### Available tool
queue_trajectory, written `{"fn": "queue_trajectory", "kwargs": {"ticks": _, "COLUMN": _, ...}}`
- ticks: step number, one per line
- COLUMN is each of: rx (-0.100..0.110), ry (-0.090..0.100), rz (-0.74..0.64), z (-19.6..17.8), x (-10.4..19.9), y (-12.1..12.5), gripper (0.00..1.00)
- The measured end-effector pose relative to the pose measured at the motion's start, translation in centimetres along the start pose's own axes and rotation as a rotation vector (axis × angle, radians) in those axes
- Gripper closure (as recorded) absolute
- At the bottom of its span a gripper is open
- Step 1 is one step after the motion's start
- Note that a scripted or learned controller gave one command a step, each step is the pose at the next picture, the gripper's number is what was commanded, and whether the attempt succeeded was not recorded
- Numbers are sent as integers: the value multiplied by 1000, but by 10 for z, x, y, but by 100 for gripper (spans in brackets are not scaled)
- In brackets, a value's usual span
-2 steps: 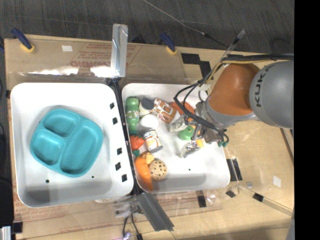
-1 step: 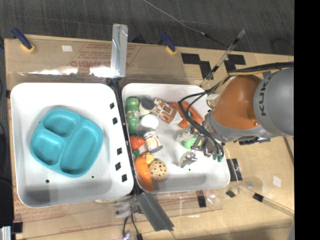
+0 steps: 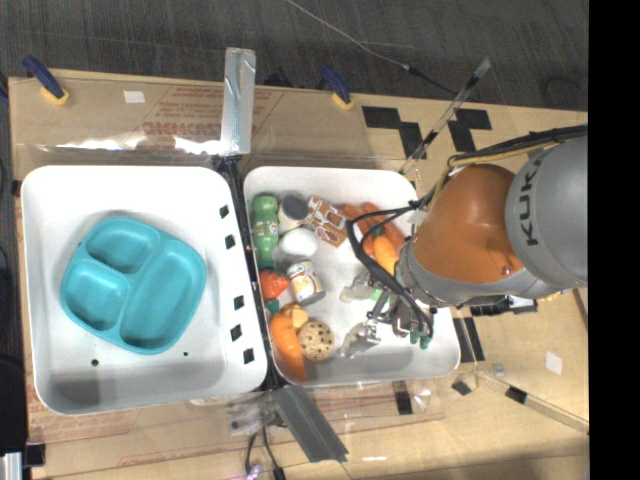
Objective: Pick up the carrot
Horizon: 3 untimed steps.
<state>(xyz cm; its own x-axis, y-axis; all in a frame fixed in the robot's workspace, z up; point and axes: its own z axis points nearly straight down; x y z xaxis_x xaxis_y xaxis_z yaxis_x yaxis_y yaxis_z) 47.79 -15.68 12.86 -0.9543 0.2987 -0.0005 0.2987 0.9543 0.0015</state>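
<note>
The carrot is an orange tapered piece with a bit of green at its top. It lies in the front left corner of the right bin, next to a speckled cookie. My gripper hangs low over the bin's front middle, to the right of the cookie and well apart from the carrot. It looks open, and I see nothing between its fingers. The orange band of the arm covers the bin's right side.
The right bin also holds a green bottle, a white egg, a small can, a red tomato and another orange piece close under the wrist. A teal divided plate lies in the left bin.
</note>
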Motion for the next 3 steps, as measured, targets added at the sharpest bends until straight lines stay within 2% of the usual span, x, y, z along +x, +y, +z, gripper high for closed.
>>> {"fn": "queue_trajectory", "kwargs": {"ticks": 1, "rx": 1, "ry": 1, "rz": -72, "z": 36, "x": -16, "y": -52, "gripper": 0}}
{"fn": "queue_trajectory", "kwargs": {"ticks": 2, "rx": 1, "ry": -1, "rz": 156, "z": 6, "x": -72, "y": -32, "gripper": 0}}
{"fn": "queue_trajectory", "kwargs": {"ticks": 3, "rx": 1, "ry": -2, "rz": 148, "z": -5, "x": -73, "y": -31, "gripper": 100}}
